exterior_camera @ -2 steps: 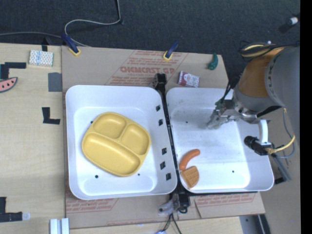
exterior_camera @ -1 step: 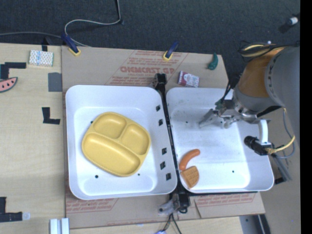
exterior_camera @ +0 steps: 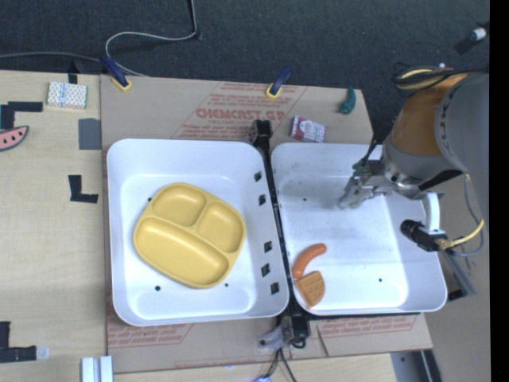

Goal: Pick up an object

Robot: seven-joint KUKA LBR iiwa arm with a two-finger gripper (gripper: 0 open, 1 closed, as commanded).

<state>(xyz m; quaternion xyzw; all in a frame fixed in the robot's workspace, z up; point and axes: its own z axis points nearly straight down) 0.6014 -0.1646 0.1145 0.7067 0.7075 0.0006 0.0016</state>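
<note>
A yellow divided plate lies in the left bin. In the right bin, near its front left corner, lie an orange sausage and a brown toast-like piece, touching each other. My gripper hangs over the upper right part of the right bin, well away from both food items. Nothing shows between its fingers.
The grey arm with its orange band reaches in from the right over the right bin's far edge. A small red packet and a green item lie on the cardboard behind the bins. Yellow clamps hold the cardboard's back edge.
</note>
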